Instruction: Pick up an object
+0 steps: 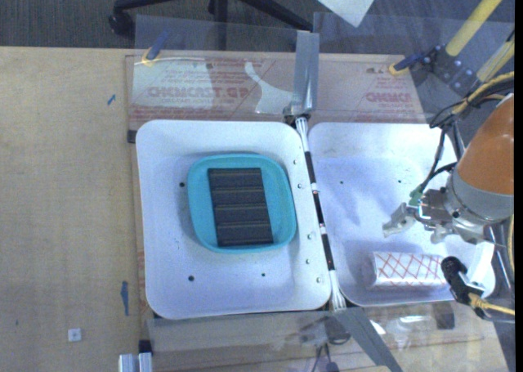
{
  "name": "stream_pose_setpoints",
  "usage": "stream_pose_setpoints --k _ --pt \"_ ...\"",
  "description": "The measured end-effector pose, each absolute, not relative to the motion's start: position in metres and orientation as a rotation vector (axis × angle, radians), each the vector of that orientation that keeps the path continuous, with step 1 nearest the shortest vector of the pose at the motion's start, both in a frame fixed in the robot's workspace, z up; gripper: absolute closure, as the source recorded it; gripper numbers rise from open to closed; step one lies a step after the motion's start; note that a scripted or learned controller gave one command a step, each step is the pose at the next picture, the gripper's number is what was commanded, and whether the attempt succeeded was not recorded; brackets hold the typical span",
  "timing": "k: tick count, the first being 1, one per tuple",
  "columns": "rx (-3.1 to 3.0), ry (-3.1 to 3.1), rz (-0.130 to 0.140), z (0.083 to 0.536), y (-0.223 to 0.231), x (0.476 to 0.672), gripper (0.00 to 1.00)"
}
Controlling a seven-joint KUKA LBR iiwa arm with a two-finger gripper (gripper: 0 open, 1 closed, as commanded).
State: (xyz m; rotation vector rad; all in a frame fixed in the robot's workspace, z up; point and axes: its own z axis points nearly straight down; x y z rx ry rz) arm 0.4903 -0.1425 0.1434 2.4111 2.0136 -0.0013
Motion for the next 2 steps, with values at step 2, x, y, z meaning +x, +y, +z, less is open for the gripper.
stream_pose_setpoints --k 2 --pt "2.403 2.022 -0.001 0.139 -0.161 0.486 0.00"
